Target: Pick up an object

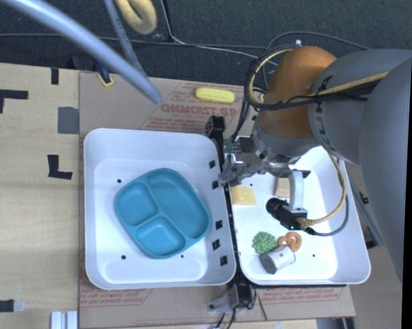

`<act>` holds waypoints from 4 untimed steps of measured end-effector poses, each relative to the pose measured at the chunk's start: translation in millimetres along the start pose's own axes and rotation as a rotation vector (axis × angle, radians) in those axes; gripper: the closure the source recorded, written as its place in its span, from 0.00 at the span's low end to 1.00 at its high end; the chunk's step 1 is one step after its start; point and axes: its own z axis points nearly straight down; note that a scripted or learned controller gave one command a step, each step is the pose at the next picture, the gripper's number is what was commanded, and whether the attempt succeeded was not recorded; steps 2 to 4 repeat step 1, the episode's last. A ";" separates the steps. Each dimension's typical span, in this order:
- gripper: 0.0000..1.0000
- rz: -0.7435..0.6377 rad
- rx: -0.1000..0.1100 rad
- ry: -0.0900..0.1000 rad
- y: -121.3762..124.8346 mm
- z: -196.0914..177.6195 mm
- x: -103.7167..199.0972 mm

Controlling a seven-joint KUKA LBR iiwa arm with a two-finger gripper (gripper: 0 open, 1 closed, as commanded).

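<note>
My gripper (pixel 234 167) hangs low over the left edge of the right bin (pixel 338 268), close to the wall between the two bins. Just below it lies a pale yellow square piece (pixel 244 195). Further toward the front of this bin are a green broccoli-like piece (pixel 262 241), a small orange ring (pixel 292 240) and a grey-and-white cylinder (pixel 277 259). A tan block (pixel 282 187) shows partly under the arm. The grey arm with its orange band (pixel 298 72) covers the back of the right bin.
The left bin (pixel 101 156) holds a blue divided plate (pixel 162 212). A yellow corn-like object (pixel 214 95) lies on the cardboard behind the bins. A black fitting with a yellow cable (pixel 283 213) hangs off the wrist over the right bin.
</note>
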 end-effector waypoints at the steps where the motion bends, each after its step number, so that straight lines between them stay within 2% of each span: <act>1: 1.00 -0.001 0.001 0.000 -19.2 -6.3 59.9; 4: 1.00 -0.001 0.001 0.000 -19.2 -6.3 59.9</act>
